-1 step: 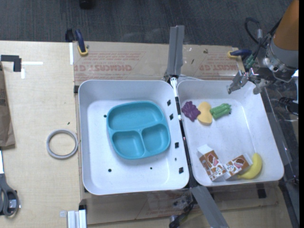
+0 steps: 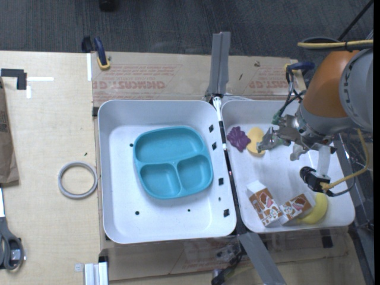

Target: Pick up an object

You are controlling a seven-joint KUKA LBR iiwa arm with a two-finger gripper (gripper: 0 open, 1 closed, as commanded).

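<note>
While the grey arm (image 2: pixel 350 88) with its orange band reaches in from the right edge of the worktop (image 2: pixel 47 135), its gripper (image 2: pixel 282 144) hangs over the back half of the right bin (image 2: pixel 279 189), and I cannot tell how far it is open or whether it has hold of anything, since the wrist body and cables hide most of it from above. Just beside the gripper, toward the wall shared by the two bins, lie a purple grape bunch (image 2: pixel 238 138) and a pale yellow object (image 2: pixel 256 140), the two touching each other. Along the front edge of the right bin sit two small brown-and-white cartons (image 2: pixel 279 205), lying side by side at an angle, and a yellow banana-like object (image 2: pixel 317 209) rests against them in the bin's front right corner. The left bin (image 2: pixel 119 212) carries a blue divided plate (image 2: pixel 173 162) with three compartments, set near its middle. On the bare worktop to the left of the bins lies a grey tape ring (image 2: pixel 78 179), and a pair of scissors (image 2: pixel 10 248) lies at the front left corner. A blue clamp (image 2: pixel 101 52) stands near the back edge.
</note>
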